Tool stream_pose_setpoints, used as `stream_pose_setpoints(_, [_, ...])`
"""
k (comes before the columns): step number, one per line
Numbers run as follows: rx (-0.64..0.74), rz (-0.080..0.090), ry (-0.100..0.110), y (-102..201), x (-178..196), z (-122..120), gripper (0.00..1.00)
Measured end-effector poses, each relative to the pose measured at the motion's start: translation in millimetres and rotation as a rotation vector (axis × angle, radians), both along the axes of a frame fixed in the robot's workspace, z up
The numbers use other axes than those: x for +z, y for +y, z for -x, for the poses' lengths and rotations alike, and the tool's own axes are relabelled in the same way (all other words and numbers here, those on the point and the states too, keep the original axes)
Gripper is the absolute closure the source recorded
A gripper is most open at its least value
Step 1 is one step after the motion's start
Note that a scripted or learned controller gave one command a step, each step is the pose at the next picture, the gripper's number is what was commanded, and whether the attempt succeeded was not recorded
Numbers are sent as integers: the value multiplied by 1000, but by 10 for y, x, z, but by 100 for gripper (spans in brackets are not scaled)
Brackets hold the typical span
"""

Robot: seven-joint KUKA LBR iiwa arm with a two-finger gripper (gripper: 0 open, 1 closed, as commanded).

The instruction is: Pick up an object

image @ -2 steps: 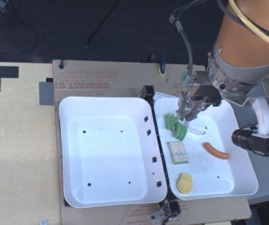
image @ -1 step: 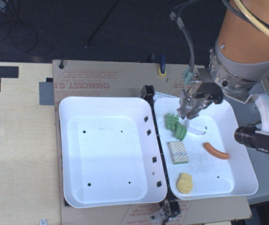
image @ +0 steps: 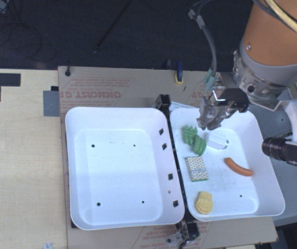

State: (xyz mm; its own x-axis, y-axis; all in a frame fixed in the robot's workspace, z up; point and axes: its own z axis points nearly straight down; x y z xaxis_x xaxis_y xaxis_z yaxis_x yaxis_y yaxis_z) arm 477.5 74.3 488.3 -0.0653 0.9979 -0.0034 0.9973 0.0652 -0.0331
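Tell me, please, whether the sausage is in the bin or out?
In: the sausage lies flat on the right bin's floor, apart from the gripper.

1. The arm [image: 270, 30] comes in from the upper right of the camera view, big and close to the lens, its orange band filling the top corner.
2. Below the band sits the grey wrist [image: 262, 82], a broad ring tilted down and to the left.
3. A grey cable loops up from the wrist area and curves back over the top of the arm.
4. The gripper [image: 209, 122] hangs off the wrist's left side, a dark, compact block pointing down and leftward.
5. The jaws sit low and bunched in shadow; whether they are parted or closed is too dark to tell.
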Motion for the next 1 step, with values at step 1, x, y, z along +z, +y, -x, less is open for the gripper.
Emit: stream_pose_setpoints(1, [7, 0, 4, 7, 92, -4, 100])
